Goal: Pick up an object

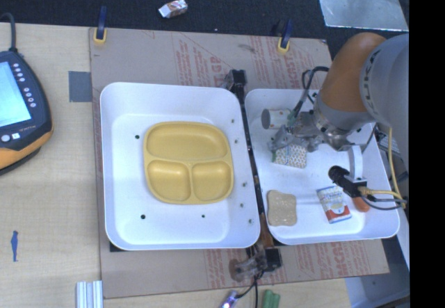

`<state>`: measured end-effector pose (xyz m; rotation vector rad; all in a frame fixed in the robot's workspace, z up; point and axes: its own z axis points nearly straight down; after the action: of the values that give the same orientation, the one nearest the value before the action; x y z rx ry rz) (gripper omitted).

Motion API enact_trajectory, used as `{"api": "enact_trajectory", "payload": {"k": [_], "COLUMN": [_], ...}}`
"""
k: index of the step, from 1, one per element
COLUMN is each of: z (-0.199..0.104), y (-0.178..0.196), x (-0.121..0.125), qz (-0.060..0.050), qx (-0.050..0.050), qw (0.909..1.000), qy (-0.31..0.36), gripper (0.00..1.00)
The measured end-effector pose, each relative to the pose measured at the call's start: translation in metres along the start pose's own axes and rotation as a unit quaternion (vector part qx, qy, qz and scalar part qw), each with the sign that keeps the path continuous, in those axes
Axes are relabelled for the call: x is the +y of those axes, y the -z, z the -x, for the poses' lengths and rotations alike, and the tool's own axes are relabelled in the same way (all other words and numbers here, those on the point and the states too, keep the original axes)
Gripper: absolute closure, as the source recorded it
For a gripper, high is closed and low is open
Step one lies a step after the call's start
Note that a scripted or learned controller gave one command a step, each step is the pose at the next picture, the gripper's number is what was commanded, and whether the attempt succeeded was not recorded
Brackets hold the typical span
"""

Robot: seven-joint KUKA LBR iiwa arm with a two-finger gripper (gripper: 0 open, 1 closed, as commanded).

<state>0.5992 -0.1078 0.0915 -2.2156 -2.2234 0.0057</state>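
Over right bin (381, 230), arm reaches from right, gripper (290, 141) down at patterned white packet (291, 156); packet's long axis roughly left-right; jaw state unreadable, grasp unclear.

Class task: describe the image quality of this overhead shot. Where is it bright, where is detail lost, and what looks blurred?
Camera view: even overhead light; the left white bin is bright, nearly washed out around the yellow divided plate; soft shadow lies under the arm; the end effector and the patterned object beneath it look soft, fine detail unreadable.

Glossy white plastic bins (174, 94), matt yellow plastic divided plate (188, 160), brown cardboard sheet (208, 56), wooden bench (49, 216)
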Motion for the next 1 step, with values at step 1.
{"api": "enact_trajectory", "payload": {"k": [1], "z": [0.0010], "y": [0.0105], "x": [0.0001], "qz": [-0.001], "qx": [0.000], "qw": [1.0000], "qy": [0.000], "gripper": [1.00]}}
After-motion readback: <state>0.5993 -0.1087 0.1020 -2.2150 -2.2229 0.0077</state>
